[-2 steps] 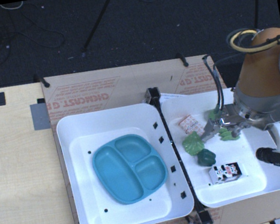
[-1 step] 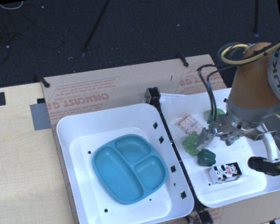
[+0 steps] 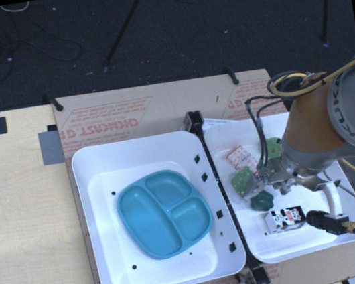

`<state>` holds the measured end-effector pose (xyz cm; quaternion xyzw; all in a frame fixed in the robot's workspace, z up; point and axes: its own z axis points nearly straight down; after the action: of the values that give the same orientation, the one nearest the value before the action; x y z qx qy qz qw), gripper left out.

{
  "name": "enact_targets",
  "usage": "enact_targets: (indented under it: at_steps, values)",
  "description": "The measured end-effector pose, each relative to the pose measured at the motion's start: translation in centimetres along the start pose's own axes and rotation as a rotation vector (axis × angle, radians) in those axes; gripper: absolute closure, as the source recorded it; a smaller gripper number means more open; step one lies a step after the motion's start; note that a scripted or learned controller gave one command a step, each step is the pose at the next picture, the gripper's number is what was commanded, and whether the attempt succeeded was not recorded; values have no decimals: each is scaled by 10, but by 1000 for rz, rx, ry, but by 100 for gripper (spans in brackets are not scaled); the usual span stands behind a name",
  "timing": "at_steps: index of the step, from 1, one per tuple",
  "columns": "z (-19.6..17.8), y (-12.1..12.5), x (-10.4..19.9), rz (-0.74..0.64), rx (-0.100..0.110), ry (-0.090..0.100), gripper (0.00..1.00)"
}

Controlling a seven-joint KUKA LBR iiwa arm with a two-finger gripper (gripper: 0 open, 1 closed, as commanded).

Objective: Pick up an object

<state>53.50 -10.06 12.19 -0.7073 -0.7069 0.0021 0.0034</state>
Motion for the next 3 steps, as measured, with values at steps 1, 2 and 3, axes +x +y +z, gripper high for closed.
enact_targets:
  at_steps: [1, 2, 3]
  values:
    - [37, -1, 1, 0, -2, 0, 0]
    - [25, -1, -1, 8, -2, -1, 100]
    - [-30, -11, -2, 6, -8, -1, 100]
